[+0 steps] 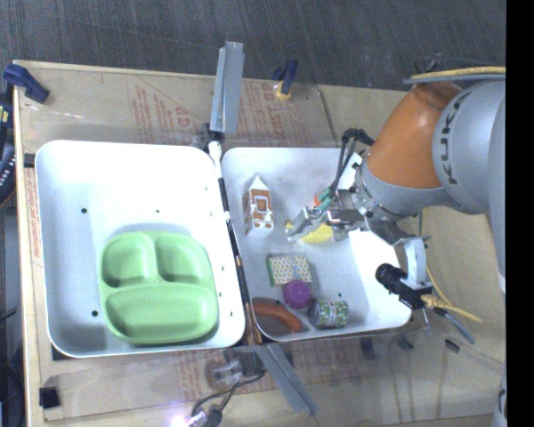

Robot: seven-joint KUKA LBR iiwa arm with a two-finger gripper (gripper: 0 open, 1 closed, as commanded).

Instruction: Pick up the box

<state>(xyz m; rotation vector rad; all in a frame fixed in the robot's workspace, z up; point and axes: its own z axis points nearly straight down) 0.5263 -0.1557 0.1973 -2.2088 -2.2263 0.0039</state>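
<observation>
Box (259,206): small carton with a peaked top, white with orange print, lying in the right bin (374,314) near that bin's inner wall. It sits apart from the tool (316,221), on the side of the tool farthest from the arm, with bare bin floor between the two. Nothing touches it.

Tool: at the end of the grey arm (427,163), low over the middle of the right bin. Whether it is released or clenched cannot be told; its tip is tangled visually with a yellow item.

Yellow object (319,234): directly at or under the tool tip; contact cannot be confirmed.

Patterned packet (289,268): flat, green and white, just below the tool toward the near edge of the bin.

Purple ball (296,294): touching the packet's near side, farther from the tool.

Reddish sausage-shaped item (277,316): at the bin's near corner, well away from the tool.

Small can (329,313): beside the purple ball, lying on its side, below the tool.

Left bin (62,185): beyond the box from the tool, holding a green divided tray (158,287).

Counter (116,96): carries both bins.

Progress, as judged: the pick is not yet done. The box rests on the bin floor, ungrasped. Remaining: shift the tool across to the box, close on it, lift.
</observation>
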